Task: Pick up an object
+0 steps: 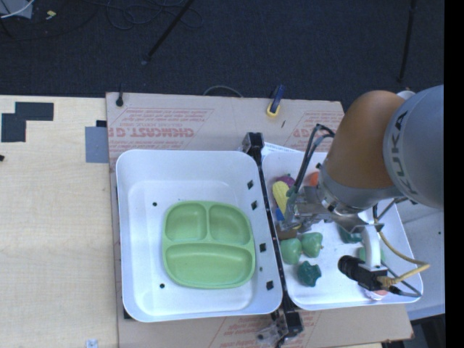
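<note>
The tool (290,220) is lowered into the right bin (406,267), presumably for a grasp; whether it is released or clenched cannot be told. Candidate objects are clustered just beside it: a yellow piece (280,193) and green pieces (301,246).

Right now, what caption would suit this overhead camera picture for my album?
Grey-and-orange robot arm reaching into the right bin of small toys, beside a green divided plate in the left bin.

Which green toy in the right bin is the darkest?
The dark green toy nearest the bin's front edge. The two toys above it are paler green.
</note>
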